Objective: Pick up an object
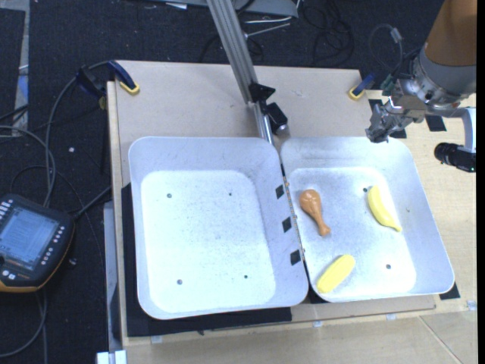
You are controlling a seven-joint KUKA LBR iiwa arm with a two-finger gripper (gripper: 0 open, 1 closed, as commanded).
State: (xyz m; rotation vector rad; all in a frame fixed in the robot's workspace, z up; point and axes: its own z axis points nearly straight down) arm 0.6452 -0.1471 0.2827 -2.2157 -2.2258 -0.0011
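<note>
At the left of the frame a teach pendant [26, 241] lies on the dark floor, beside the bench. Next comes the left bin [151, 158], and then the right bin [402, 165], which touches it along the middle. In the right bin there are three things to choose from: an orange-brown toy drumstick [314, 211] near the left wall, a yellow oblong piece [335, 273] at the lower middle, and a yellow banana [383, 208] toward the right side.

I think the main risk is a missed grasp. All three things are small, smooth and rounded, and they lie flat on the bin floor, so they could slip out or roll away if the descent is a little off centre. The banana is also near the sloped wall, which may block one side.

The gripper [379, 131] hangs at the upper right, above the far rim of the right bin, well apart from the three things. It holds nothing that I can see; how wide it stands I cannot tell.
</note>
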